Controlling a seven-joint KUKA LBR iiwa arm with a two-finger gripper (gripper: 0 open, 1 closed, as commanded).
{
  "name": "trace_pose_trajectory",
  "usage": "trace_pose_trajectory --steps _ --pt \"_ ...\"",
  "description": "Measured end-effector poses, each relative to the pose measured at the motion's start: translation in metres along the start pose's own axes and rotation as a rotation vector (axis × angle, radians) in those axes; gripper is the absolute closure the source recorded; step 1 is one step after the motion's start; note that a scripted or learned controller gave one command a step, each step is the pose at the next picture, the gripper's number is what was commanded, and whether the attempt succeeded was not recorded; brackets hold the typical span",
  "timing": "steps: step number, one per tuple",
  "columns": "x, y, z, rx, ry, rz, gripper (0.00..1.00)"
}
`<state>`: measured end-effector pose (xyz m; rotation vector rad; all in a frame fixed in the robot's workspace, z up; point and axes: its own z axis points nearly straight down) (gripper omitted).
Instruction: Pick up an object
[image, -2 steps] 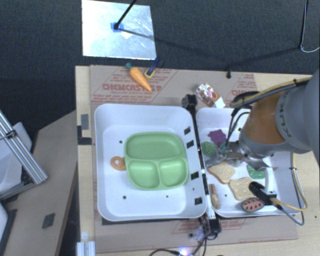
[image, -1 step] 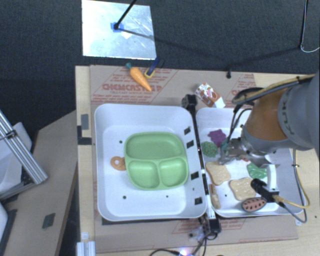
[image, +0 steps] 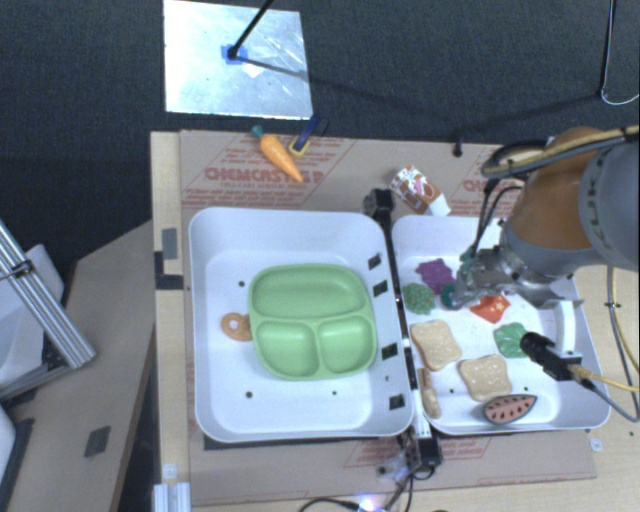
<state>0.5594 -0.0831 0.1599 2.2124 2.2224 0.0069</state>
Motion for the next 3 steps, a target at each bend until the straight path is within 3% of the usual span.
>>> trace_pose_trajectory --steps 1,2,3 --pt "-0.006 -0.006 -0.057 0.0 0.0 0.001 1.0" --pt "-0.006 -0.005 -0.065 0.004 0.001 0.0 1.0" --pt "0.016 0.042 -0.076 0.001 0.001 -0.003 1.0"
